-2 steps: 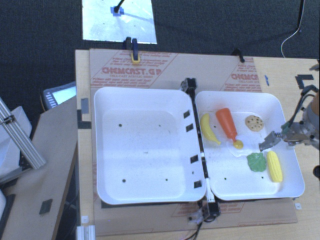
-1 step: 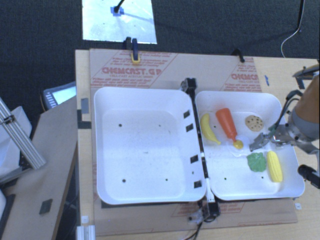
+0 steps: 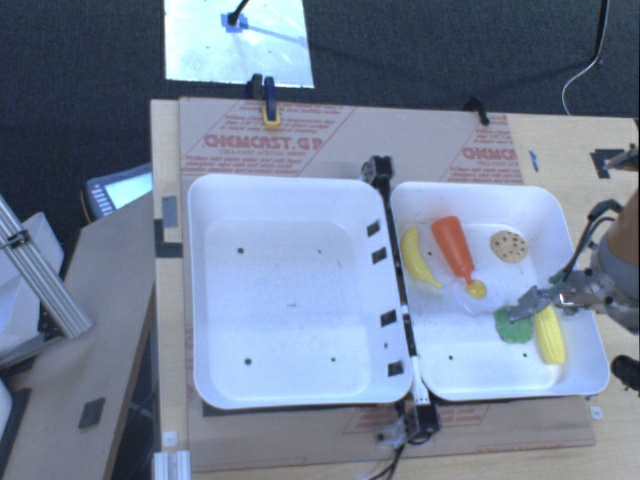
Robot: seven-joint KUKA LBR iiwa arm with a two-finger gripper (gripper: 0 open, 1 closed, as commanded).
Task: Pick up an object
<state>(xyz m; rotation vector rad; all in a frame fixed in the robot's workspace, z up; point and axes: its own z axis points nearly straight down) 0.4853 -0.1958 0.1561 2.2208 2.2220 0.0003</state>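
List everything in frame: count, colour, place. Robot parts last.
banana: 1, yellow, right bin, left side by the divider
carrot: 1, orange, right bin, beside the banana
small yellow ball: 1, yellow, at the carrot's lower end
cookie: 1, tan with dark spots, right bin, upper right
green object: 1, green, right bin, under the gripper tip
corn cob: 1, yellow, right bin, lower right
right bin: 1, white, holds all the toys
left bin: 1, white, left half of bench
clamp: 1, yellow and black, top edge of the board
arm: 1, grey, enters from the right
gripper: 1, over the green object, fingers unclear
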